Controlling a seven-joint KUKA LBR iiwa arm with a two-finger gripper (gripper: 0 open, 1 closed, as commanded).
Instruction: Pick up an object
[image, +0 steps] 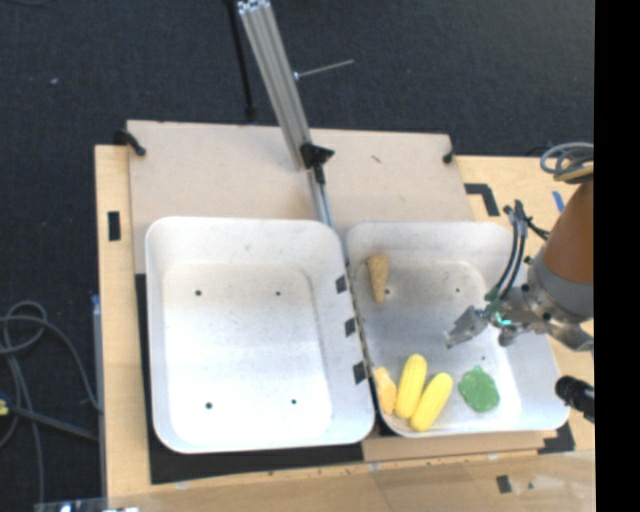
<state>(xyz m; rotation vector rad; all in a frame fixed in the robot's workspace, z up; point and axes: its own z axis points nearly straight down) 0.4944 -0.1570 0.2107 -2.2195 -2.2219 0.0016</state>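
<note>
My gripper (486, 329) hangs over the right side of the right bin (420, 240), its fingers (463, 327) spread open with nothing between them. The grey arm with its orange band (573, 238) comes in from the right. Just below the gripper a green lump (479, 390) lies on the bin floor. To its left lie two yellow pieces (410, 385) (432, 400) side by side, with a small orange piece (384, 389) against the bin's left wall. A tan cone-shaped piece (378, 277) lies near the upper left of this bin.
The left bin (160, 250) sits beside the right one, their walls touching in the middle. A slanted metal bar (283, 85) rises behind the bins. Cables (30, 340) lie off the bench at the left.
</note>
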